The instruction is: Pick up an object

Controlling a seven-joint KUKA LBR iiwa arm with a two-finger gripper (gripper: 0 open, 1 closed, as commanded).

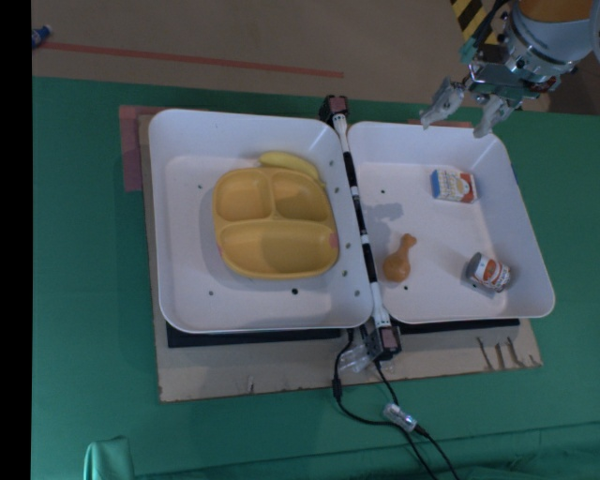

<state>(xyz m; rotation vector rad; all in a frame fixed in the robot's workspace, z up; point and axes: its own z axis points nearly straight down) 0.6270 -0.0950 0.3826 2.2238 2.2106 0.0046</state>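
The gripper hangs over the far rim of the right bin, jaws spread wide with nothing between them. In that bin lie a small carton nearest the gripper, a toy drumstick and a can. The left bin holds a yellow tray with a banana against its far edge.

The banana hides partly behind the yellow tray (arm cut off at top edge).
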